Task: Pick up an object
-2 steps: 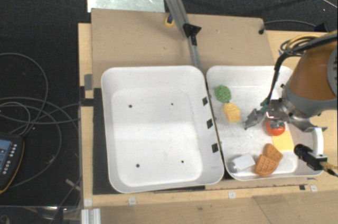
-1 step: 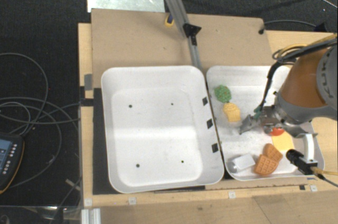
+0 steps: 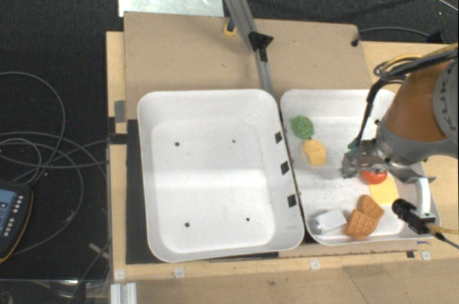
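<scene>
The right bin (image 3: 326, 103) holds a green bumpy ball (image 3: 302, 127), a yellow block (image 3: 315, 152), a red-orange piece (image 3: 373, 176), a pale yellow slab (image 3: 384, 191), two orange waffle-like pieces (image 3: 363, 217) and a small white-grey box (image 3: 329, 221). My gripper (image 3: 354, 165) hangs low over the bin's right half, just left of the red-orange piece and right of the yellow block. The arm's wrist covers its fingertips.
The left bin (image 3: 211, 173) sits beside the right one, with black clips (image 3: 285, 167) along the shared wall. A grey pole (image 3: 240, 5) slants down from the top toward the bins. Cables lie on the floor at left.
</scene>
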Tool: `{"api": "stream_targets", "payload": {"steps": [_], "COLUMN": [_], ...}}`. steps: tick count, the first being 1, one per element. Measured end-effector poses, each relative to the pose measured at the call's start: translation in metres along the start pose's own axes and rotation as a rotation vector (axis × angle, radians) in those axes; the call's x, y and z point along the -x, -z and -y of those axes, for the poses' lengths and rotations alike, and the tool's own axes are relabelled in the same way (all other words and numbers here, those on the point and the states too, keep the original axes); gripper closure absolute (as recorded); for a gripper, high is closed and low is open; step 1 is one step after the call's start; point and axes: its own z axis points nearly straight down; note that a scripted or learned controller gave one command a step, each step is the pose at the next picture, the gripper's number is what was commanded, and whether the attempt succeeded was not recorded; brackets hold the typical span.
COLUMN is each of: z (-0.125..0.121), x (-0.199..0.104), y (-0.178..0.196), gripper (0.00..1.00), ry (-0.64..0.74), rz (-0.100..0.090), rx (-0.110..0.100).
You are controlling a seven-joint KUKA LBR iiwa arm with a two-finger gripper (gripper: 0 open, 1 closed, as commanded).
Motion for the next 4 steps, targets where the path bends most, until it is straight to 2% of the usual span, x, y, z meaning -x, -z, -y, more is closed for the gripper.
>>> {"api": "stream_targets", "payload": {"steps": [1, 2, 3, 4], "z": [-0.012, -0.013, -0.024, -0.021], "x": [-0.001, 0.0, -0.06, -0.105], "y": [0.05, 0.083, 0.083, 0.086], "gripper": [1.0, 1.0, 1.0, 1.0], "ry": [0.005, 0.005, 0.011, 0.01], "rz": [0.001, 0.001, -0.003, -0.002], "rx": [0.004, 0.003, -0.001, -0.002]}}
